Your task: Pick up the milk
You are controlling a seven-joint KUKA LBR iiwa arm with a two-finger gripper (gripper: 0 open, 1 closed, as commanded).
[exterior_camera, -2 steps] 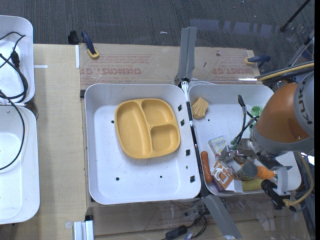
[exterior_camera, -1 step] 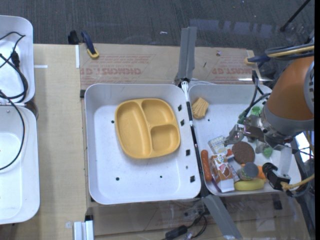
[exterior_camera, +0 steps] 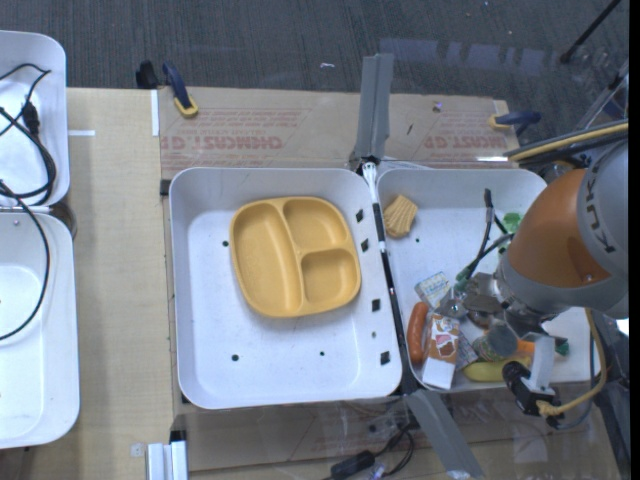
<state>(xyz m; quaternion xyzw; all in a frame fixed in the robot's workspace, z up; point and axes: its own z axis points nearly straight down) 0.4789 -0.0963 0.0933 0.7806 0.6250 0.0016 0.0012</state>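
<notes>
The milk (exterior_camera: 441, 348) is a small white carton with an orange and red label. It lies flat near the front left corner of the right bin (exterior_camera: 445, 190). My gripper (exterior_camera: 472, 306) hangs low over the bin's front half, just right of the carton's upper end and close to it. The grey arm with its orange band (exterior_camera: 560, 236) covers the bin's right side and hides the gripper's tips. I cannot see anything held.
An orange sausage (exterior_camera: 417, 332) lies against the carton's left side. A banana (exterior_camera: 487, 371) lies to its right, a small white packet (exterior_camera: 433, 287) above it, and a waffle piece (exterior_camera: 400, 215) at the back left. The left bin (exterior_camera: 200, 298) holds a yellow divided plate (exterior_camera: 295, 256).
</notes>
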